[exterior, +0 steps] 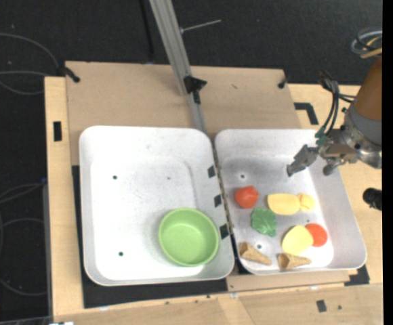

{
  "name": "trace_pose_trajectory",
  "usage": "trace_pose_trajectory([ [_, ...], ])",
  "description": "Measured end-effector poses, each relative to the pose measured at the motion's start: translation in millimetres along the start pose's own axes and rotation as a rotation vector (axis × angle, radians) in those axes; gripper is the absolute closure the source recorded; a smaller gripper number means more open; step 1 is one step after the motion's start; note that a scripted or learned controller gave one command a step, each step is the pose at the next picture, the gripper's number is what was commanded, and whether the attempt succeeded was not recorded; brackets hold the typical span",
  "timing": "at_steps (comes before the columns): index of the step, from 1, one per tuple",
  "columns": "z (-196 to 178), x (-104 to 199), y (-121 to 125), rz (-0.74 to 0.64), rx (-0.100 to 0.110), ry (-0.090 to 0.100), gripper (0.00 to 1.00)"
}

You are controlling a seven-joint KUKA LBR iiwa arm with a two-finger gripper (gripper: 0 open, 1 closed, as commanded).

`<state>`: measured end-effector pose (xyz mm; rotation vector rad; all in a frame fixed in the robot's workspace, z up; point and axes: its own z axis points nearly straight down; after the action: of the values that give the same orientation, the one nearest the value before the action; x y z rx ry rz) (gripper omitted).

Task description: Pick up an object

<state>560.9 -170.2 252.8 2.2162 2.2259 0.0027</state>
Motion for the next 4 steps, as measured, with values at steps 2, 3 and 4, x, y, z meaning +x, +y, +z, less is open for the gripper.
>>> trace_pose_trajectory([
  [2,62,-6,-3,0.005,0.007,-0.003,0.00],
  [3,105,-5,-2,0.006,0.005,-0.003,0.00],
  [4,154,-7,-2,0.006,0.003,-0.004,0.00],
])
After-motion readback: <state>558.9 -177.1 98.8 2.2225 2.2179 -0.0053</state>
